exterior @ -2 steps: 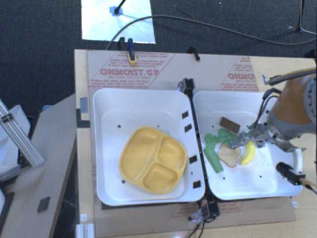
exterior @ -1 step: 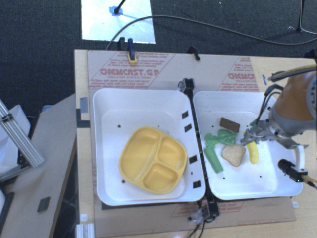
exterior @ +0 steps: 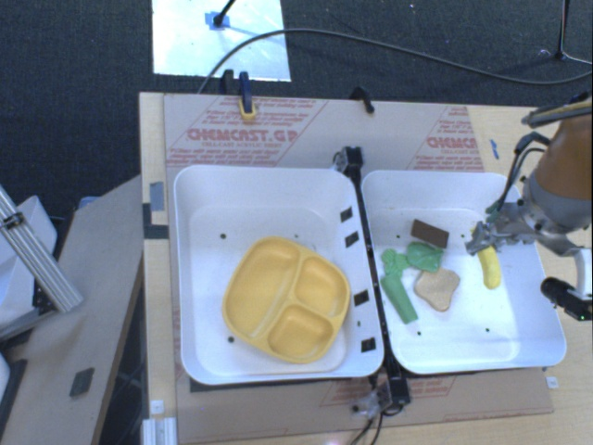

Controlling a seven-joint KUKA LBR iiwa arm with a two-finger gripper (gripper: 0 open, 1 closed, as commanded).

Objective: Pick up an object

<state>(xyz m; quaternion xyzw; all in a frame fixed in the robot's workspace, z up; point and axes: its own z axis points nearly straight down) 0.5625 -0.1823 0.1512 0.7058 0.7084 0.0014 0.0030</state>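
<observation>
Left bin (exterior: 199, 202): yellow divided tray (exterior: 285, 298) lying flat, slightly toward the front. Right bin (exterior: 528, 346): green piece (exterior: 400, 286) lying near the divider, brown block (exterior: 430, 234) behind it, tan slice (exterior: 436, 288) just beside the green piece, yellow banana-like object (exterior: 488, 268) at far right. Jaws (exterior: 485, 240) sit directly above the yellow object's upper end, seemingly touching or just off it; cannot tell how far open they are, nor whether anything is gripped.

Risk, as judged: the yellow object is small, rounded and close to the bin's right wall; a grip on the tip alone could slip, or push it against the wall instead of lifting it.

Surface: bins on a printed cardboard sheet on the tabletop (exterior: 102, 276). Room: dark carpet, cables, pale floor panel (exterior: 220, 26) behind
</observation>
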